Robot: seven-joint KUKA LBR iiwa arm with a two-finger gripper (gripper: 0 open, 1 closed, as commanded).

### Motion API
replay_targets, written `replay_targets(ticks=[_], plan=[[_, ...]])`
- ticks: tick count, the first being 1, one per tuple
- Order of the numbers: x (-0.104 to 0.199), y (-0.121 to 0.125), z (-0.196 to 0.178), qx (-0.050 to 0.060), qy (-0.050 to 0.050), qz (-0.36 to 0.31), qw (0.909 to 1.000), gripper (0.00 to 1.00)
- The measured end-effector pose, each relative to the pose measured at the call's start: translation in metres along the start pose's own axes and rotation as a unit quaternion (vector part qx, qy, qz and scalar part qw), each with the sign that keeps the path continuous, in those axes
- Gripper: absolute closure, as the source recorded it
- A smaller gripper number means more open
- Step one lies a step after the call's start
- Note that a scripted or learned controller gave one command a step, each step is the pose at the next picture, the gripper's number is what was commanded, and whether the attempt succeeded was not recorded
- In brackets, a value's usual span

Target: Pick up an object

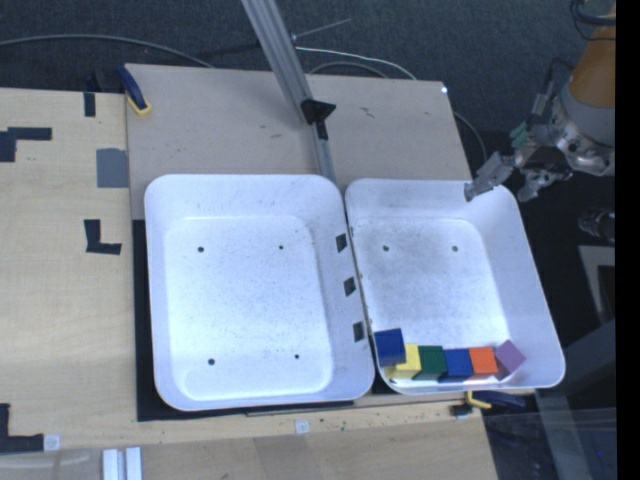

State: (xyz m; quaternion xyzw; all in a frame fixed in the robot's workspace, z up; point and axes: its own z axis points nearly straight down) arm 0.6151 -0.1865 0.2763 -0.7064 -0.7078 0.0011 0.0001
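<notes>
Fingers point(484, 183) at the end of the arm hung over the upper right corner of the right bin point(535, 298), and the view was too small and blurred there to tell whether they were released or clenched; nothing could be seen between them. Behind them, the gripper point(500, 173) joined the grey wrist, with the orange band point(594, 68) higher up near the upper right corner of the frame.

All the objects to pick lay in the lower right of the frame, huddled along the near wall of the right bin and well apart from the gripper. A blue block point(389, 345) sat at the left end, on or against a yellow block point(405, 368) just below it. To the right of these ran a row touching side by side: a green block point(431, 360), a second blue block point(458, 362), an orange block point(483, 360), and a purple block point(509, 355) tilted against the bin's right corner.

Beside it to the left sat the left bin point(160, 268), its rim touching the right bin's rim. A grey metal pole point(280, 43) slanted down from the top centre of the frame to the bench point(60, 268), ending near where the two bins met.
</notes>
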Motion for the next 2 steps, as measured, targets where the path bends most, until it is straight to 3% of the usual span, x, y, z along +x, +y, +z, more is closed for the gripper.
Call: replay_targets(ticks=[1, 2], plan=[[0.073, -0.028, 0.046, 0.003, 0.002, -0.002, 1.0, 0.0], [0.181, 0.007, 0.028, -0.001, 0.002, -0.004, 1.0, 0.0]])
